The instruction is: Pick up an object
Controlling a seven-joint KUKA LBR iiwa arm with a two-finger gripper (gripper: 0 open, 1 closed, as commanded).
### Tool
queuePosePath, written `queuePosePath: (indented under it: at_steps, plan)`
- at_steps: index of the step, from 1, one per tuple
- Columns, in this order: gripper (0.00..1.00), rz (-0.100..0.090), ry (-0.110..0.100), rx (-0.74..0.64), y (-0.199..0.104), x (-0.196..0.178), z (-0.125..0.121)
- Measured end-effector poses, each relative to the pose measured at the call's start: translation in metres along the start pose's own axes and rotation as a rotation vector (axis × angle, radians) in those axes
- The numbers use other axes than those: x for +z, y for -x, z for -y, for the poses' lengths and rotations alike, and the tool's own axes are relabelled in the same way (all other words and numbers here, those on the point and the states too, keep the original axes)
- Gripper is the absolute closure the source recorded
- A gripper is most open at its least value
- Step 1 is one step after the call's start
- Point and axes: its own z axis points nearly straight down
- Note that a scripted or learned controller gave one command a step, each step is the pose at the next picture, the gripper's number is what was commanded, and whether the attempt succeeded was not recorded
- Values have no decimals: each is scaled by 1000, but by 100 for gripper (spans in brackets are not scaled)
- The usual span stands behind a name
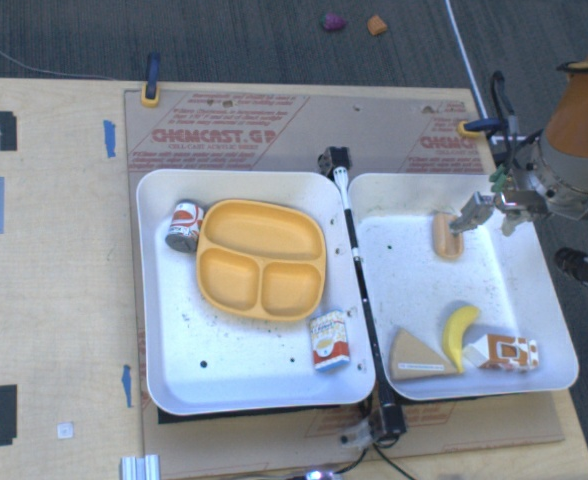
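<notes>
Left bin (164, 368): yellow tray (261, 259), two cans; right bin (534, 268): banana (459, 334)

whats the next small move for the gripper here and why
Probably a short move toward the view's left and down onto the hot dog. The gripper sits at the right bin's upper right, just beside it, with nothing visibly between its fingers, while the banana lies farther off.

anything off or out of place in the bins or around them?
Two small bits, one purple and one orange, lie on the dark floor beyond the bench, outside both bins. In the left bin, a can lies tipped on its side against the yellow tray.
</notes>
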Motion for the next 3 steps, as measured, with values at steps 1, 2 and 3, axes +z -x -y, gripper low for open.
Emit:
queuePosePath:
  at_steps: [1, 2, 3]
  plan:
    - [0, 2, 4, -1, 17, 98, 33]
    - [0, 6, 14, 0, -4, 105, 86]
    - [100, 16, 22, 5, 0, 93, 85]
